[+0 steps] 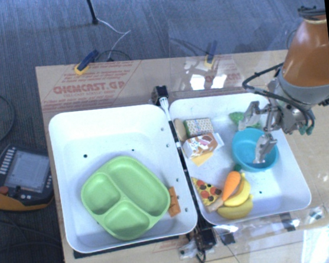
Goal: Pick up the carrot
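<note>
The orange carrot [231, 183] lies in the right bin [291, 193], near its front, leaning on a yellow banana [236, 203]. My gripper [259, 130] hangs over the blue bowl [249, 149], up and to the right of the carrot and well apart from it. Its fingers [265, 146] stand open with nothing held between them.
A pizza slice toy [204, 191] lies just left of the carrot. Small food packets [201, 143] and a green item [236, 116] sit toward the back of the right bin. The left bin [70, 139] holds a green divided plate [125, 196] and a small orange piece [173, 202].
</note>
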Robot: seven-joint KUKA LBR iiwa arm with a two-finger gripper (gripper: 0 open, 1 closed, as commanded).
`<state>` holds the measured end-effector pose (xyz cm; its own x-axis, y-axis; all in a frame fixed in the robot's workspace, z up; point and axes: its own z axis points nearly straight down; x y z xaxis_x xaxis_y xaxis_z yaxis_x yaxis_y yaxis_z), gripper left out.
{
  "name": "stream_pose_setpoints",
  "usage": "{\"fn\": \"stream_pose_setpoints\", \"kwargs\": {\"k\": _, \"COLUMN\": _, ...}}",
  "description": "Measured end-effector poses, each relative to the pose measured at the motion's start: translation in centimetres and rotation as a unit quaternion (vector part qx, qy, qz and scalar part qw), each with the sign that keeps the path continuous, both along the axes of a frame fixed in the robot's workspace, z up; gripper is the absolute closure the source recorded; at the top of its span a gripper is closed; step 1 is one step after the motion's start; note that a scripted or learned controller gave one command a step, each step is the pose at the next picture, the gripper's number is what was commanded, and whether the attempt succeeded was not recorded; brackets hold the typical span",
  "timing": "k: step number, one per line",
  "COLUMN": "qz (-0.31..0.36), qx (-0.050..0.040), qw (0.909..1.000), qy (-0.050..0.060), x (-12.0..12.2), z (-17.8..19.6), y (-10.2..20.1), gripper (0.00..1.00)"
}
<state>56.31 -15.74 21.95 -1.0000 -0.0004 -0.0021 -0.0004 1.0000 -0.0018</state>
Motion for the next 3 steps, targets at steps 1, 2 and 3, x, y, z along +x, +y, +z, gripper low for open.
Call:
{"fn": "stream_pose_setpoints", "kwargs": {"k": 1, "qz": -0.03, "qx": -0.0006, "qw": 0.9995, "qy": -0.006, "x": -5.9, "z": -12.8, "y": 5.1, "gripper": 0.0}}
{"fn": "stream_pose_setpoints", "kwargs": {"k": 2, "qz": -0.03, "qx": -0.0025, "qw": 0.9995, "qy": -0.011, "x": -5.6, "z": -11.6, "y": 5.1, "gripper": 1.0}}
{"fn": "stream_pose_setpoints", "kwargs": {"k": 3, "qz": -0.029, "qx": -0.0022, "qw": 0.9995, "qy": -0.01, "x": -5.6, "z": -11.7, "y": 5.1, "gripper": 0.0}}
